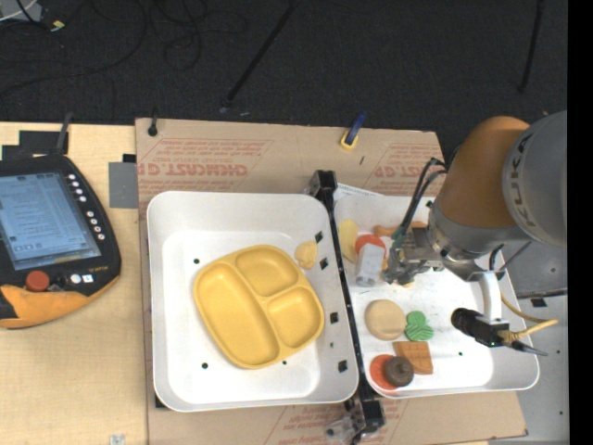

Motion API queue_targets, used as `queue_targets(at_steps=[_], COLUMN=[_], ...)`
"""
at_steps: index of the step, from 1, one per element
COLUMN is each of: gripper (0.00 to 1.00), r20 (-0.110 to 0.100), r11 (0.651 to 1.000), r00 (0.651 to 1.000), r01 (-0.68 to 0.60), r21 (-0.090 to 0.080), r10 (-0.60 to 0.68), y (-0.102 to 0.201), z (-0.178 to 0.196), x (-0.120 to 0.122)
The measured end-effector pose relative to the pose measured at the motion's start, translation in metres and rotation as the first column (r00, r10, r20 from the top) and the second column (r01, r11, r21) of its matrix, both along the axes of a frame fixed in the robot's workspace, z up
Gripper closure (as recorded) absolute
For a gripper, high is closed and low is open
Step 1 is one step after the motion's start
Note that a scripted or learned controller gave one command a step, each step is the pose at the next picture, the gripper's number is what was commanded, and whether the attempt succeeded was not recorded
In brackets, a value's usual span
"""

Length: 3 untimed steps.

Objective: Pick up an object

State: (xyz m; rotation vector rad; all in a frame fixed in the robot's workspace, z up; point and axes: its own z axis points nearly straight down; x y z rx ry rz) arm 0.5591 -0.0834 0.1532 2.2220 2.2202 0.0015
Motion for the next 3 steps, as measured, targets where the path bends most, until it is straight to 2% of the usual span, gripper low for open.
queue_targets(at_steps=[2, 3], gripper=[1.0, 1.0], r20=[0.0, -0.002], r11=[1.0, 1.0], r00=[1.0, 1.0], r01=[0.0, -0.005], r21=[0.0, 0.002], r10=[0.0, 0.005], y=[-0.004, 0.05], z=[0.076, 0.069], x=[0.001, 0.028])
